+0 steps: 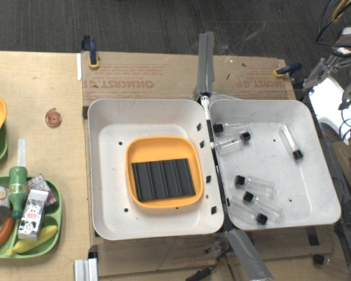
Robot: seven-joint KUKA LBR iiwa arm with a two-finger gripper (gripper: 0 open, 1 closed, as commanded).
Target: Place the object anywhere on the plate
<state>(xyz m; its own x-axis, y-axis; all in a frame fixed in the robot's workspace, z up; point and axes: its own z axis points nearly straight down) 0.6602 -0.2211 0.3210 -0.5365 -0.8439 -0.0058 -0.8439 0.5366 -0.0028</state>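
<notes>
A ribbed dark grey rectangular block [163,178] lies on the square orange plate [136,152] in the left white bin [105,133]; clear black-capped vials [291,142] (hard to count) scatter the right white bin [316,157].

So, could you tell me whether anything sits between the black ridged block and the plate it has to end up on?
Nothing does: the black ridged block already lies flat on the orange plate in the left bin. The clear vials lie apart in the right bin, beyond the bin walls.

Even overhead light, soft shadows, sharp focus, glare at right edge
</notes>
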